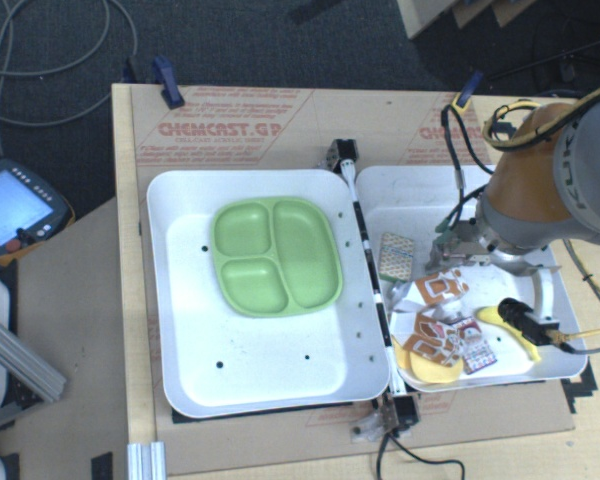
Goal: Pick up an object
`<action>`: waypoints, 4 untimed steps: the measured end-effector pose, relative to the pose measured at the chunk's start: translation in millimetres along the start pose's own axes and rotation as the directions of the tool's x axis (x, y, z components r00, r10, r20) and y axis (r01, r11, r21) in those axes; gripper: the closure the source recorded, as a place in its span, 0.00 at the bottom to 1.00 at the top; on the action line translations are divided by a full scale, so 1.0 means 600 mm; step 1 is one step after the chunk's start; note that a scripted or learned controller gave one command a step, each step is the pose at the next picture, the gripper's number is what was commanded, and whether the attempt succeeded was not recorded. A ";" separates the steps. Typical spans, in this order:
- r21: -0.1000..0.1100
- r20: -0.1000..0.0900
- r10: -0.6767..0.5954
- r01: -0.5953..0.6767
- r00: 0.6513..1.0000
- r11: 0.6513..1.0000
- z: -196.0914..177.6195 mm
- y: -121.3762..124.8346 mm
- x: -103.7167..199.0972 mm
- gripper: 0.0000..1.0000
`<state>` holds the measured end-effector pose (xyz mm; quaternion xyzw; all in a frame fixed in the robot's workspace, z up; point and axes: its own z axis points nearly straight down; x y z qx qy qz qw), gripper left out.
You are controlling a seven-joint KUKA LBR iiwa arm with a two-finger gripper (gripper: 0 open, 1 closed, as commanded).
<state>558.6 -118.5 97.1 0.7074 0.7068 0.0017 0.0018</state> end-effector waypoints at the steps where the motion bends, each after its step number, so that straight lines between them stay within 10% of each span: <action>1: 0.000 0.000 0.000 0.000 1.000 1.000 0.000 0.000 0.000 0.00; 2: 0.007 -0.001 0.000 0.000 1.000 1.000 0.021 -0.038 0.025 0.00; 3: 0.005 -0.001 0.001 -0.001 1.000 1.000 0.005 -0.037 0.025 1.00; 4: 0.003 -0.001 -0.002 0.002 1.000 1.000 -0.147 0.005 0.137 1.00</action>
